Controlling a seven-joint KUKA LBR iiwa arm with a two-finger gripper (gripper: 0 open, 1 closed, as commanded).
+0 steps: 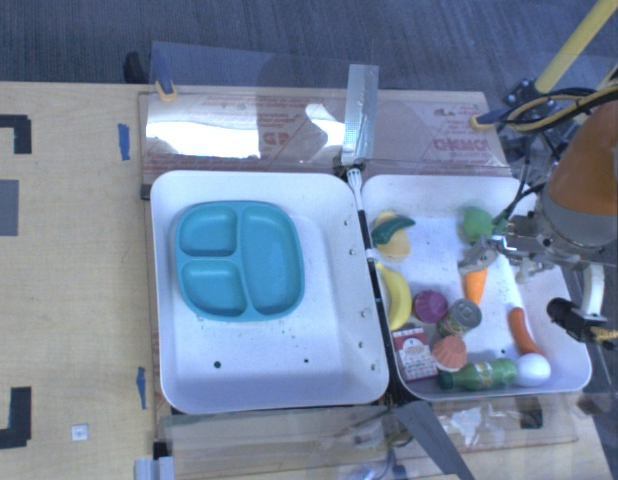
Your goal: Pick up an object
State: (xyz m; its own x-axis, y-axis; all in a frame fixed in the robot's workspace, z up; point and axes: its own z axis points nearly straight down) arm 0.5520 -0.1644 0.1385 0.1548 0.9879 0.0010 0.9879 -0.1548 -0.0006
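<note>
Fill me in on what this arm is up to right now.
The grey arm reaches in from the right, its hand low over the right bin, right by a small carrot and a green toy. I can't tell whether it grips anything. That bin holds a jumble of toy food: a banana, a second carrot and a white egg. The left bin holds a blue divided plate.

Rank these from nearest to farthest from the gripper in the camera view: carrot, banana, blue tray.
Gripper is in the right bin.
1. Carrot, just below the gripper.
2. Banana, at that bin's left wall.
3. Blue tray, in the left bin.
</note>
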